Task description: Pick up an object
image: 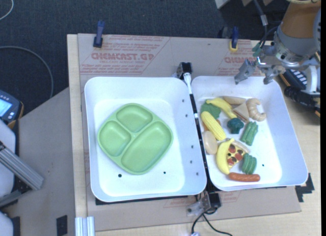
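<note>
The gripper (256, 72) hangs over the far rim of the right bin (290, 128), its metal fingers spread apart and holding nothing. In that bin lie glossy plastic toy foods, among them a bumpy yellow corn cob (213, 124) near the divider.

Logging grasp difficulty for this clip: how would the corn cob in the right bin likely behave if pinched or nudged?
The corn cob looks like moulded toy food, so probably stiff and light. Its rounded, elongated shape may roll or slip sideways. It lies crowded against the banana, so a nudge would likely shift neighbours too.
</note>
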Robot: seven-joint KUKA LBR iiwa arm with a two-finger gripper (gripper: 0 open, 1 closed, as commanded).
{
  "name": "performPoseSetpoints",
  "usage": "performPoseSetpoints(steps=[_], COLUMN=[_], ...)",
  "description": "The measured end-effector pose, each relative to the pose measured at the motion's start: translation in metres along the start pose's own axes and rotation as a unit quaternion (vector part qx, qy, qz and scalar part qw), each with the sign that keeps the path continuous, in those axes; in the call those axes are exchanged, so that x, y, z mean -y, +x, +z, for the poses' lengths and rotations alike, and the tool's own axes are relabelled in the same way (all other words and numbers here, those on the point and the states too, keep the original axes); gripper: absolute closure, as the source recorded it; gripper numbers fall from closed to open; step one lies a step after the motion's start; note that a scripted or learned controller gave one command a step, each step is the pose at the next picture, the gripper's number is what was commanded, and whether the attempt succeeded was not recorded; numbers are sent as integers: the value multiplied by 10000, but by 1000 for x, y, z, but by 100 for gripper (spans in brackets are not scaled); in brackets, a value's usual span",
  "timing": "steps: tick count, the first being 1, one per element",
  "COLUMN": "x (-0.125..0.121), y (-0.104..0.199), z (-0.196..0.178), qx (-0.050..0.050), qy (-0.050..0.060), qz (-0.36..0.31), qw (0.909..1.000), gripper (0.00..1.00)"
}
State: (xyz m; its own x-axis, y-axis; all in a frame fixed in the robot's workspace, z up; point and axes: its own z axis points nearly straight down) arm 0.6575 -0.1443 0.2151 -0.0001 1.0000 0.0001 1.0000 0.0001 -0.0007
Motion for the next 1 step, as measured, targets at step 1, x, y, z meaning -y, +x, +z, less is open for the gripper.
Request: performPoseSetpoints(steps=[1], x=[46], y=[115], z=[32], qx=[-33], qy=[36], qz=[-53], qw=[10000], gripper=[0])
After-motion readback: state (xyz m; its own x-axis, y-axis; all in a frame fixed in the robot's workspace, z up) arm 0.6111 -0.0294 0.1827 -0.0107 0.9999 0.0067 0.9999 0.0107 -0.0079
